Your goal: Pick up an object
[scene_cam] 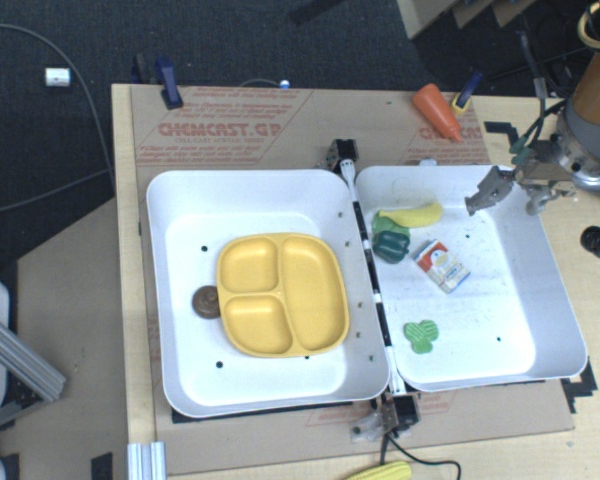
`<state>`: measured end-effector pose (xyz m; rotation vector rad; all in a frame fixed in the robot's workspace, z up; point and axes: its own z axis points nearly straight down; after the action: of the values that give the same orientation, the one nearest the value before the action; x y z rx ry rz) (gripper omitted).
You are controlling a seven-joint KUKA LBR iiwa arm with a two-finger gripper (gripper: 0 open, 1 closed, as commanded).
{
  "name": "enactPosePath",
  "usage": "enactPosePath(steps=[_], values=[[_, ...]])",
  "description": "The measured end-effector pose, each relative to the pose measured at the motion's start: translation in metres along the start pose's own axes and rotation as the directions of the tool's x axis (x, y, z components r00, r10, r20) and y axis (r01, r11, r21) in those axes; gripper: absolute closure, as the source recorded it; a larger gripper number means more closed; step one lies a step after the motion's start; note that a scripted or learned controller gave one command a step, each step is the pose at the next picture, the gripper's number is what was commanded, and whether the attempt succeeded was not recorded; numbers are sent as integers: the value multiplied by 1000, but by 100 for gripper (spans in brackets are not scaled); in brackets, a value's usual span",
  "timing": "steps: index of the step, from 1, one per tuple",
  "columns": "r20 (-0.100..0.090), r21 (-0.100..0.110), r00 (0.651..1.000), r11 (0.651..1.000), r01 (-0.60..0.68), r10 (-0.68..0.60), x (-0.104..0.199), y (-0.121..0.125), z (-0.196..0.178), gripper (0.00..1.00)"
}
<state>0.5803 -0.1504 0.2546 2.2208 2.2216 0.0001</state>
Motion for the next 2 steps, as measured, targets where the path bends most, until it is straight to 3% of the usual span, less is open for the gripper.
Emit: enactPosePath(steps=[1,2], values=[[-1,3,1000,1000,0,0,32,59,150,0],[2,9,1000,1000,-1,1,39,85,169,0]])
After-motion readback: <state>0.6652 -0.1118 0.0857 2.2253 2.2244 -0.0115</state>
